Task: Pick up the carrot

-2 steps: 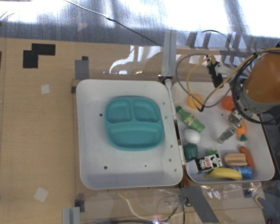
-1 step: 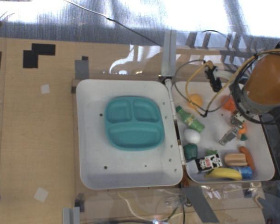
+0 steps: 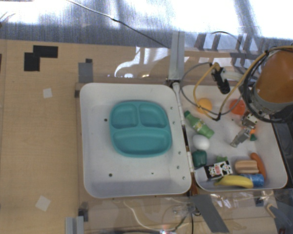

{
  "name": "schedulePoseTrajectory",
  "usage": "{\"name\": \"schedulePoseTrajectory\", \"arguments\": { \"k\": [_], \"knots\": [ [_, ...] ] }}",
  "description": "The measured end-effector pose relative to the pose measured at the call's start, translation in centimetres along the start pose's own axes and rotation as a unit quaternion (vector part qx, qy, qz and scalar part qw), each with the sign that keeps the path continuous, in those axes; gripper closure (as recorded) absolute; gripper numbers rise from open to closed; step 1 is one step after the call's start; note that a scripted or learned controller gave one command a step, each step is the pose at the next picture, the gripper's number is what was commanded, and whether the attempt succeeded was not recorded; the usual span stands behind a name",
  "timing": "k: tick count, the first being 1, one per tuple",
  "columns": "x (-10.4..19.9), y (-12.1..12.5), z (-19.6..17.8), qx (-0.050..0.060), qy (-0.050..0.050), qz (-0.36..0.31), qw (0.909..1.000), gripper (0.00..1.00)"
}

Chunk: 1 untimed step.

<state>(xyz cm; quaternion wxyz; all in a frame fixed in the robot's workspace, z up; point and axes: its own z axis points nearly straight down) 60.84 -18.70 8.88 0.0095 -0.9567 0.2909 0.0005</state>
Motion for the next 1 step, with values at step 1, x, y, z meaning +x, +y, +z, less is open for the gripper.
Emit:
{"name": "schedulePoseTrajectory", "arguments": {
  "k": [1],
  "knots": [
    [3.57, -0.48, 0.25, -0.013, -0.012, -0.195, 0.9807, 0.0]
  ]
}}
